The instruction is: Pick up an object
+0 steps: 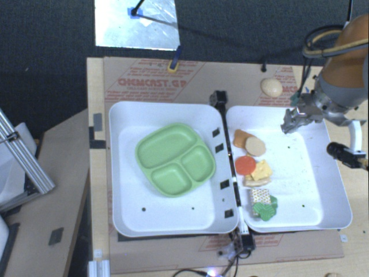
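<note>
The gripper [291, 122] is hovering over the right bin's [323, 172] far edge, near its far right corner; whether it is clenched I cannot tell. The food pieces [254, 172] are lying in a row along that bin's left edge. A green tray [174, 159] is sitting mid left bin [124, 154]

tool [292, 122] over right bin [323, 172] | green tray [174, 158] in left bin [124, 154]
</note>
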Motion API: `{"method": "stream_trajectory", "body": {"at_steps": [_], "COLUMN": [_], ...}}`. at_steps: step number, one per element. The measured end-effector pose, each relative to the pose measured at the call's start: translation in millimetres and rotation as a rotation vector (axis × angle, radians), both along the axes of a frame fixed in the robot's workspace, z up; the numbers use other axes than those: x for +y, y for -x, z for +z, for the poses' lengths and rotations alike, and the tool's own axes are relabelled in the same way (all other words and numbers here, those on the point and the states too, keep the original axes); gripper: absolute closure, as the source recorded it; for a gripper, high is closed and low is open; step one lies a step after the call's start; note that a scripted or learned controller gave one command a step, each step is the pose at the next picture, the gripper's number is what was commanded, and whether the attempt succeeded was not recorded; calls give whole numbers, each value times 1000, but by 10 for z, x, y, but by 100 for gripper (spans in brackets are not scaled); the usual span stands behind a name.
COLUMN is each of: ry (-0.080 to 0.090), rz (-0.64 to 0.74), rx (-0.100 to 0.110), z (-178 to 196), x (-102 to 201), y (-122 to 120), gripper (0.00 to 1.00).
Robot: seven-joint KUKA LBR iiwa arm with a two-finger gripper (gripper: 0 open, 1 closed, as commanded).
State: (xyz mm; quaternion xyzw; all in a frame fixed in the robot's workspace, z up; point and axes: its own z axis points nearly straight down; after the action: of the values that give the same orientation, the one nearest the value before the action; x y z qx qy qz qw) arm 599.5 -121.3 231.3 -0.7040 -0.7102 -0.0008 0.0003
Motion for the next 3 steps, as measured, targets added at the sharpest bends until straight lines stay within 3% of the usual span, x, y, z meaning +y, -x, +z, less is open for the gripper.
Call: {"method": "stream_trajectory", "body": {"at_steps": [1,3], "ry": [-1,-2], "rz": [1,1], "rx": [0,2], "z": [87,-126], "x": [533,1603], "y": [140,487], "gripper": [100,100]}}
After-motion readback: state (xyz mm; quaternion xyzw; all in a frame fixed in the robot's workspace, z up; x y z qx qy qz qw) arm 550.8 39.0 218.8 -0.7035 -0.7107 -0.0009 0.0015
